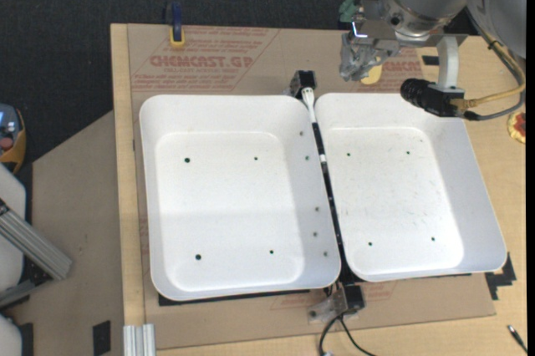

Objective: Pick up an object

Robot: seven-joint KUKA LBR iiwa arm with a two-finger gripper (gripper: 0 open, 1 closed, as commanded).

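Gripper of the grey arm, poised beyond the far rim of the right bin, over the brown board under both bins. Hard to tell from this slant whether open or closed. Small pale-yellow object showing right at the gripper's lower tip, touching it or just behind it; impossible to say which, or whether gripped at all. Apparently at the grasp-or-lift step of the pick. Next move, by judgement: confirming a firm hold, then rising straight up, clear of the bin rim and of the black fitting just beside on the right. Object mostly hidden by the gripper: a soft-edged, rounded scrap of light yellow, matte, shape otherwise unreadable. Left bin well apart from the action.
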